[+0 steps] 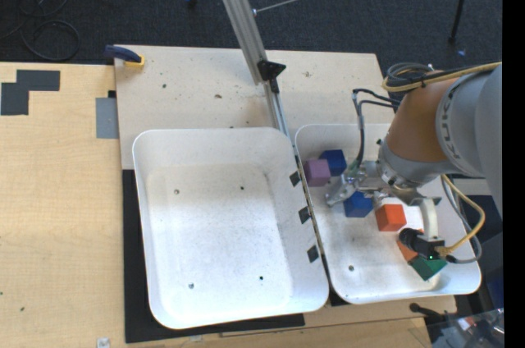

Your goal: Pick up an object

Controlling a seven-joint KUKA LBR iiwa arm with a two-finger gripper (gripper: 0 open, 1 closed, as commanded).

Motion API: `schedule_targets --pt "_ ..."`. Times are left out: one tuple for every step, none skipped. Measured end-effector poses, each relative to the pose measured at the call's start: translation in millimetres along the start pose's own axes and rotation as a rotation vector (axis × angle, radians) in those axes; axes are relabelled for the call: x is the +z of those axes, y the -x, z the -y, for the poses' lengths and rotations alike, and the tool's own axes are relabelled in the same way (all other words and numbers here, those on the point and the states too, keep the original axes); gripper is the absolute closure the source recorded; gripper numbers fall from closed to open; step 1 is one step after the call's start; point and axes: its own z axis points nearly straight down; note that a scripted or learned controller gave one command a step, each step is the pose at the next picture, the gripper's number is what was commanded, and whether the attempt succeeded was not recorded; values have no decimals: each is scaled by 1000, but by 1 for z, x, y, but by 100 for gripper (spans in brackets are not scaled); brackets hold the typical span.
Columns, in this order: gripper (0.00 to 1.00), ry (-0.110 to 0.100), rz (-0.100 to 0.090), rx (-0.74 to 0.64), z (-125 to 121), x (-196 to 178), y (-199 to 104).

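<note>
Two white bins sit side by side on the table. Nearest, a green block lies in the right bin; farther in, an orange block, blue block and purple block cluster. The gripper hangs low among them, seemingly aiming for the blue one; its fingers' state I cannot tell.

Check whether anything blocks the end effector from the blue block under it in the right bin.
Nothing visible does. The end effector sits right at the lower blue block. The purple block and orange block flank it closely but lie beside it, not between.
</note>
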Motion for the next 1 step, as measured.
schedule_targets --pt "100 -1 -1 7 1 -10 2"
